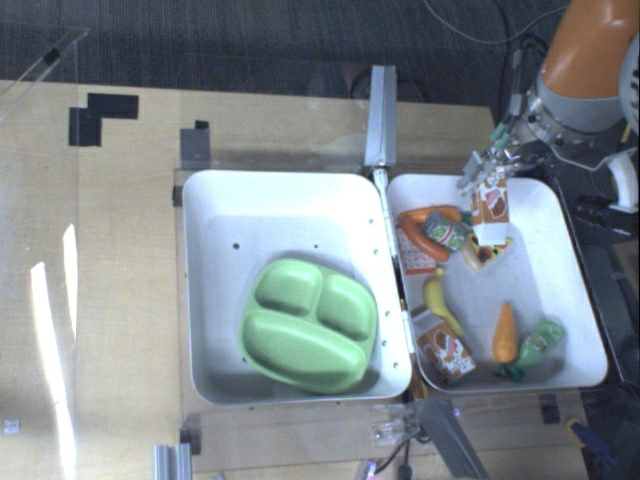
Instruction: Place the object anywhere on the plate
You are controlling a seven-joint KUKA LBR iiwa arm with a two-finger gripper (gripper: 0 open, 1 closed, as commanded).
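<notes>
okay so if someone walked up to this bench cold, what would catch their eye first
Probably the green plate, a three-section dish lying in the left bin. Next, the right bin with its jumble: a carrot, a banana and small packets. The arm's orange band stands out top right.

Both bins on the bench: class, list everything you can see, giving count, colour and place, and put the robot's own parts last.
Bins: two, white, side by side.
Plate: one, green, sectioned, left bin.
Carrot: one, orange, right bin, near front.
Banana: one, yellow, right bin, left side.
Bottle: one, green, right bin, front right corner.
Brown packet: one, right bin, front left.
Carton: one, brown and white, right bin, back.
Arm: one, grey and orange, upper right.
Gripper: one, over the right bin's back edge.
</notes>
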